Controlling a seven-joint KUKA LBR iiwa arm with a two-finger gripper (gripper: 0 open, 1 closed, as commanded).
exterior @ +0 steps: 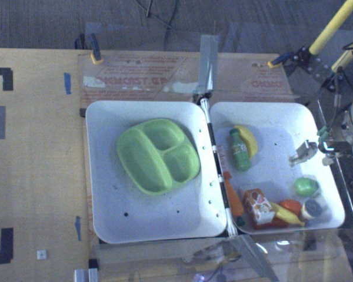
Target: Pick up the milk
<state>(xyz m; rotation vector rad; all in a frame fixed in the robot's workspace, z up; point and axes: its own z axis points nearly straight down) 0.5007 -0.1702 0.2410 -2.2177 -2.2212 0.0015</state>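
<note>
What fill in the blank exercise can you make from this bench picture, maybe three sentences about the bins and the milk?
1. The green divided plate lies in the ____ bin.
2. The milk carton lies in the right bin near its ____ edge.
3. The green bottle lies partly on top of a ____ banana.

Missing words: left; front; yellow

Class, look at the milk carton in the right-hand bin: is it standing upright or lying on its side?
Lying on its side. The milk carton shows its broad printed face to the overhead camera, flat on the right bin floor near the carrot.
</note>
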